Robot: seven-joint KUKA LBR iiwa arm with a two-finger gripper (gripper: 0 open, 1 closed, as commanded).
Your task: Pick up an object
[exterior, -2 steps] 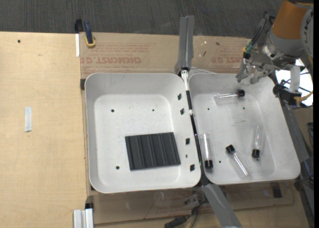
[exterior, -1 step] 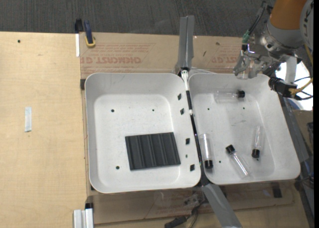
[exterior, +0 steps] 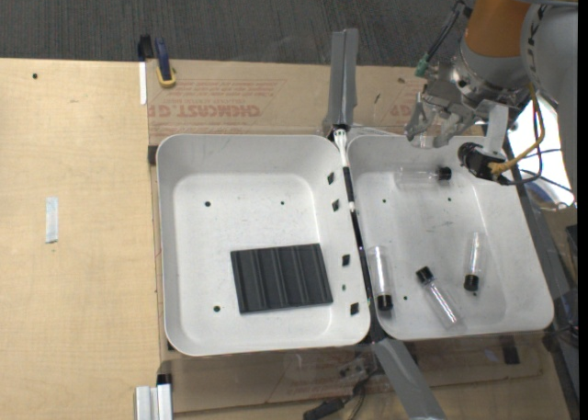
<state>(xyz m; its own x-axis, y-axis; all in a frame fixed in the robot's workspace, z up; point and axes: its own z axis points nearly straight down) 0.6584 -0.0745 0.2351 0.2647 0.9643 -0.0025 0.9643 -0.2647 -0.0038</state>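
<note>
Two metal fingers of the gripper point down over the far edge of the right bin, and they look slightly parted with nothing between them. Nothing is held yet.

Just below and to the right of the fingertips, on the bin floor, lies a clear tube with a black cap, set crosswise near the far wall. It is the nearest thing to the fingers and, by my judgement, the likely target. Three more capped tubes lie nearer the front of the same bin: one along the left wall, one in the middle, slanted, and one further right. They lie apart from one another.

Above the fingers the grey wrist rises to the orange band of the arm, which comes in from the right, with cables hanging beside it.

The left bin bears a dark ribbed block near its front; it is well apart from the gripper.

The step in hand looks like the approach before a grasp. The next move calls for shifting the gripper a little toward the bin's middle, over the crosswise tube, lining the fingers across its narrow width, and going down to the floor before closing. The tube is round and clear, so it may roll or slip away.
</note>
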